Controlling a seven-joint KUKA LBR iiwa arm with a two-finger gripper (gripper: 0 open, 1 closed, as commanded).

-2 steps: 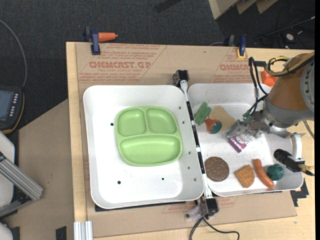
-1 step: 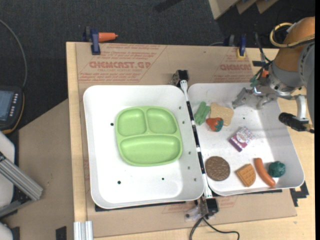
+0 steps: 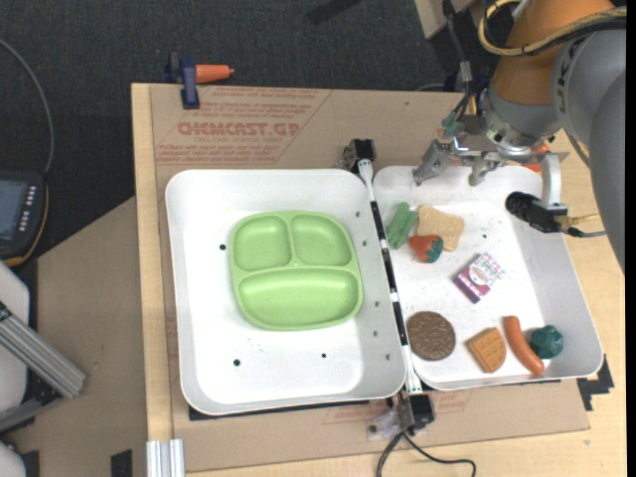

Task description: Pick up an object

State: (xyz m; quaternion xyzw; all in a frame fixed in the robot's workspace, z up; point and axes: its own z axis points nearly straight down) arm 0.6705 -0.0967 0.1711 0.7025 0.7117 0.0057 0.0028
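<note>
You're seeing the gripper [image 3: 455,170] hanging over the far edge of the right bin [image 3: 532,266], two fingers spreading apart and pinching nothing. Candidates for the pick are all sitting in that right bin, eight items, one of each. Nearest the gripper, you're getting a tan bread slice [image 3: 442,224] lying just beside a green pod [image 3: 400,225], which is resting against the bin's left wall. A red-orange vegetable piece [image 3: 427,248] is touching the bread slice on its near side. Toward the middle, a purple packet [image 3: 479,275] is lying on its own, apart from the rest. Along the near edge you're looking at four things: a brown round cookie [image 3: 431,335], an orange cracker [image 3: 487,349] just beside it, an orange sausage [image 3: 524,345] lying at a slant, and a dark green lump [image 3: 546,342] touching the sausage's right side. The left bin [image 3: 199,266] is holding one green plate [image 3: 295,269] with three compartments, lying flat near the centre. Both bins are sitting side by side on one cardboard sheet [image 3: 248,127]. At the sheet's far left corner one blue clamp [image 3: 189,76] with an orange handle is gripping the edge.
</note>
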